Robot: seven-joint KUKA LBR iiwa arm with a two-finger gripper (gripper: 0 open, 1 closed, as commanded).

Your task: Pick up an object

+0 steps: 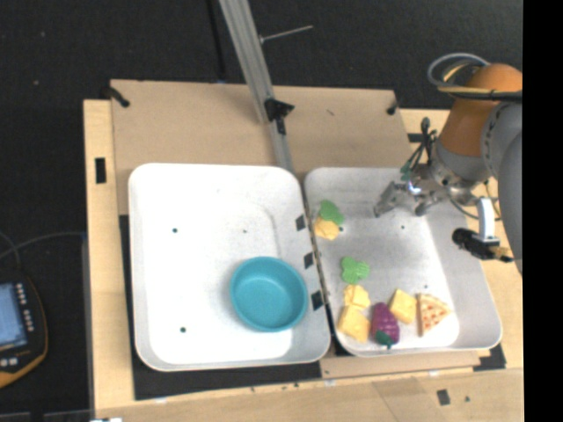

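My pincer [403, 198] is hanging over the far part of the right bin [457, 275], its two fingers [385, 202] spreading wide apart with nothing between them. My grey arm [493, 148] is reaching in from the right, the orange band [493, 79] showing above the wrist.

Nearest to my pincer, off to its left and a little toward the camera, a small green and yellow piece [328, 220] is lying just beside the bin's left wall. Farther toward the camera a green leafy piece [354, 270] is sitting on the bin floor, apart from the first. Beyond that, along the bin's near edge, a cluster is gathering: two yellow blocks [354, 313] touching each other, a purple grape bunch [384, 323] just beside them, another yellow block [402, 305] next to the grapes, and a pizza slice [430, 312] at the right end of the row.

Well away to my pincer's left, in the left bin [176, 200], a blue bowl [266, 293] is resting upright near that bin's near right corner. A metal pole [251, 60] is slanting across the bench [193, 121] behind the bins.
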